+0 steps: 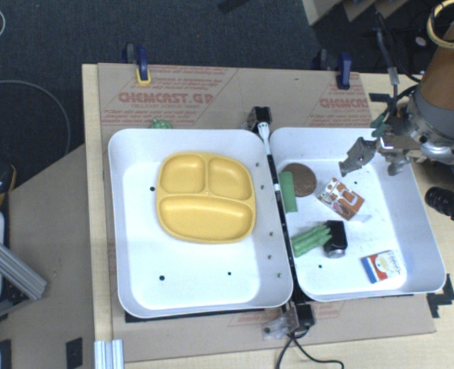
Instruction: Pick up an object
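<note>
My pincer (pixel 368 156) hangs at the upper right of the frame over the right bin (pixel 419 229); I cannot tell how far open it is. The brown-and-white packet (pixel 342 198) lies just below-left of it, apart, on the bin floor

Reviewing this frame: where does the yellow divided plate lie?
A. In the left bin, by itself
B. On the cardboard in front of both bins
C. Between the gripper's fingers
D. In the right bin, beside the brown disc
A: the yellow divided plate lies flat in the left bin, while the brown disc and the other small items lie in the right bin.
</note>
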Robot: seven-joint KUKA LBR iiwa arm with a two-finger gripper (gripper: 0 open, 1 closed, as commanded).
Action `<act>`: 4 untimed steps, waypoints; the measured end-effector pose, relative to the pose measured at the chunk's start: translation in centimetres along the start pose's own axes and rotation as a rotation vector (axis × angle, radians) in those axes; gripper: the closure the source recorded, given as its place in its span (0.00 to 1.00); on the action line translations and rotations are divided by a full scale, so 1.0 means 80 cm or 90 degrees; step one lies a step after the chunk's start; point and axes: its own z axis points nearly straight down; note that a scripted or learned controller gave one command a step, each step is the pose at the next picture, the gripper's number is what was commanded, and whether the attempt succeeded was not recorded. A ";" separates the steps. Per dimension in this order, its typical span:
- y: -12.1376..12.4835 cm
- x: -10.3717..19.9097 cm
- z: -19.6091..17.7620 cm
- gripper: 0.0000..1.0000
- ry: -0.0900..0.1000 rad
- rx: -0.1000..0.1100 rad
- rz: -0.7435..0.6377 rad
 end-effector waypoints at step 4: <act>0.003 0.244 -0.115 1.00 0.003 -0.004 -0.006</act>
